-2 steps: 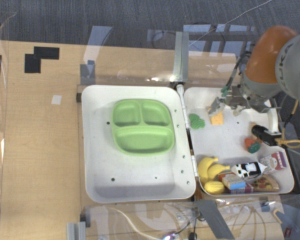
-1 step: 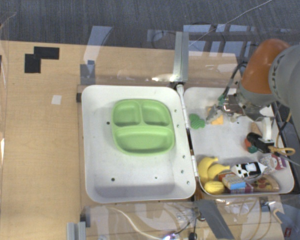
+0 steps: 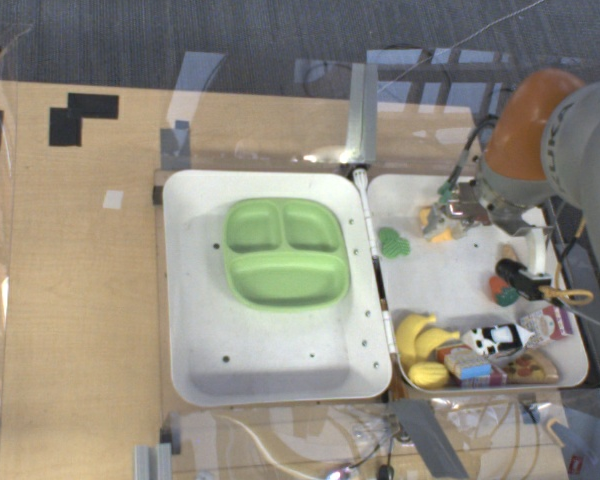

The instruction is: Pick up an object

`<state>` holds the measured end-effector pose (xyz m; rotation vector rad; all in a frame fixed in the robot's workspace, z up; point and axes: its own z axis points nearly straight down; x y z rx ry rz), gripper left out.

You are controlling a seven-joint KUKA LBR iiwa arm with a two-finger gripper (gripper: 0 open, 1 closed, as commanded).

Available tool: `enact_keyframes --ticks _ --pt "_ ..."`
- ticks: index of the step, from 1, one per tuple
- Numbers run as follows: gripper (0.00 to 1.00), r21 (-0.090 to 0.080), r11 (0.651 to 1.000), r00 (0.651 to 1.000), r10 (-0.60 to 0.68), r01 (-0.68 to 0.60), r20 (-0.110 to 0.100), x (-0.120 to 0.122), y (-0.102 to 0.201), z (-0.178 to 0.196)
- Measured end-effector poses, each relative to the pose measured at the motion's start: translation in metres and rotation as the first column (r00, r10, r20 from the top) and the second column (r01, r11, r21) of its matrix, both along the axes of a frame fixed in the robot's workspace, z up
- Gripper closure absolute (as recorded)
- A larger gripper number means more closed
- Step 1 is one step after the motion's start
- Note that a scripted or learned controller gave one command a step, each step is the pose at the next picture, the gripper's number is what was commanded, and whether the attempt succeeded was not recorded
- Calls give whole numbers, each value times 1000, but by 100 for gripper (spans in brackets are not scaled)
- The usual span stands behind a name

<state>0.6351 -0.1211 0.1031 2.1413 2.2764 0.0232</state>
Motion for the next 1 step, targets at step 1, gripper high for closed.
enact_keyframes --ticks 1 --pt "100 2 947 947 -320 320 -16 34 31 46"
